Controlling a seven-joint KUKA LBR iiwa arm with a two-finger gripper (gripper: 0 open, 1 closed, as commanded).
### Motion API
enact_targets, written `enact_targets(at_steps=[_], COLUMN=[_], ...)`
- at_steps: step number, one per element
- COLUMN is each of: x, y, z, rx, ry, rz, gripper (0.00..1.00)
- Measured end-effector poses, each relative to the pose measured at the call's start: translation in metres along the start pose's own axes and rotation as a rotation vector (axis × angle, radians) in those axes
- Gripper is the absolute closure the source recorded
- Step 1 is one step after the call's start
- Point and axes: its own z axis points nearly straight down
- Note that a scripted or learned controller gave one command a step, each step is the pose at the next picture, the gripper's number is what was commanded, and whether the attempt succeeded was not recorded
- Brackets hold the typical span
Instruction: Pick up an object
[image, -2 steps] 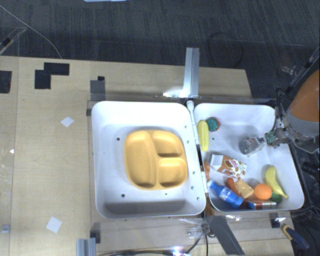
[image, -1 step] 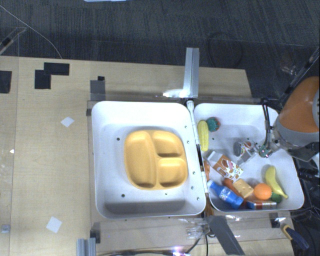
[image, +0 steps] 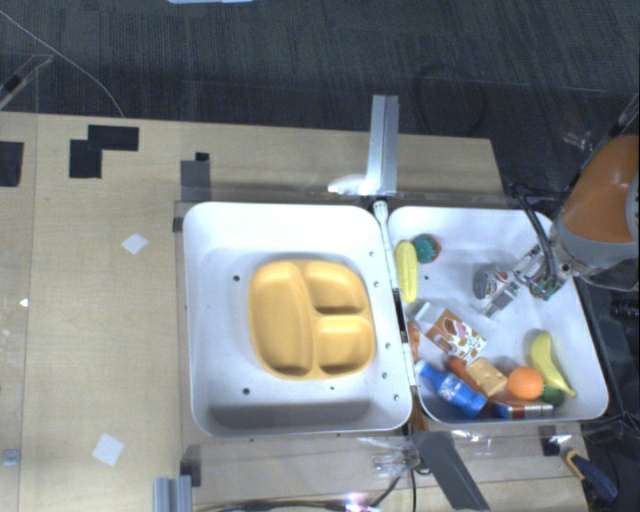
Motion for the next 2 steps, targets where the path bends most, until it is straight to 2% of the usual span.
enact_targets(at_steps=[1,2], x=[0.014,0.007], y=[0.063,0.066], z=[0.001,-0.024], rx=[-0.001,0.001], ry=[0.003,0.003], rz=[0.204,0.107], gripper=[0.00,0.00])
